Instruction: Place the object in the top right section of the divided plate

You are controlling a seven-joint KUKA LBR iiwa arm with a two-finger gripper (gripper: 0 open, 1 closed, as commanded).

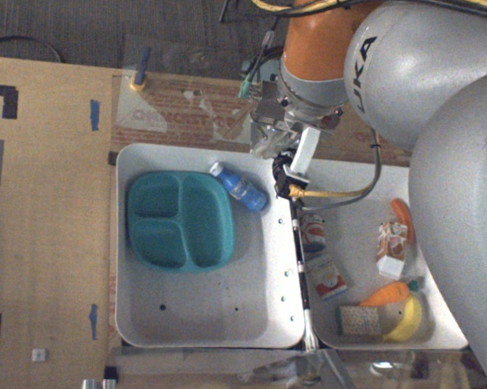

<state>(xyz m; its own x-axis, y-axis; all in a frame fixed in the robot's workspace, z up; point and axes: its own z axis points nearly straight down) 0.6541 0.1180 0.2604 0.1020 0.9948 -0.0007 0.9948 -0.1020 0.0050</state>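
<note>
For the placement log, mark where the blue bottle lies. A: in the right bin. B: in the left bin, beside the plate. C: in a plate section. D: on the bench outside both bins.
B: the bottle lies on the left bin floor, just off the plate at its upper right corner.

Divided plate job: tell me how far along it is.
Done: nothing yet. The blue bottle lies in the left bin beside the teal plate, not in a section. In hand: the gripper hangs over the bin's far edge near the bottle, holding nothing that I can see. Left: grasping, carrying and placing in the top right section.
</note>
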